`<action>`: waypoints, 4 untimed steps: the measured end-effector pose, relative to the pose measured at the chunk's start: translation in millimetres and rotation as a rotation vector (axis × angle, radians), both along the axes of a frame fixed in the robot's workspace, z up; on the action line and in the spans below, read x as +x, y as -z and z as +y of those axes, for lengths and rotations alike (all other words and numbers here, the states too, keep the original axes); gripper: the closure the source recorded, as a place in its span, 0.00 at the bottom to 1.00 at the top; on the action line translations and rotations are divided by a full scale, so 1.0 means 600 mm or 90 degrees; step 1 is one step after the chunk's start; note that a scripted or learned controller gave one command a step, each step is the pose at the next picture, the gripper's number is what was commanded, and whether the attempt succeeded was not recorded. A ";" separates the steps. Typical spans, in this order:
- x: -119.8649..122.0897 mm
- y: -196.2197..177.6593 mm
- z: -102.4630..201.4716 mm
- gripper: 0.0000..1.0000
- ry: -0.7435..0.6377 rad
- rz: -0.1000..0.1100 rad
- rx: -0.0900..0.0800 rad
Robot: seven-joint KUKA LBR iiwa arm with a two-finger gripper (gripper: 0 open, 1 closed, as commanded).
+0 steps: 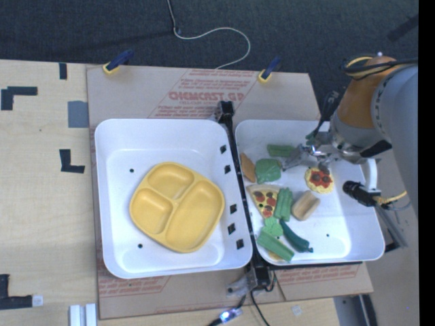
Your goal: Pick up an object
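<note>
Cardboard sheet under two white bins, dark carpet behind

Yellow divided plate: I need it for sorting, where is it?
The yellow divided plate lies in the left bin, left of the toy food in the right bin.

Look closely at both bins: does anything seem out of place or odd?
Nothing is damaged or spilled. The yellow plate lies alone in the left bin, while the toy food is heaped together in the right bin.
</note>
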State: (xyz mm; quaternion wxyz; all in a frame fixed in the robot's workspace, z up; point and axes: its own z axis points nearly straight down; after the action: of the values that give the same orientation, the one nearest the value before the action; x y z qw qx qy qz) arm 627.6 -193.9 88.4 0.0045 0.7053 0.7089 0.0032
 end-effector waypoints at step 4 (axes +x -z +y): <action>-0.001 -0.231 0.007 1.00 0.002 0.005 0.001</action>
State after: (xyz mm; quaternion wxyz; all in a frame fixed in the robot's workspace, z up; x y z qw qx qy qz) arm 626.9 -189.6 226.8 0.0013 0.7065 0.7077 0.0008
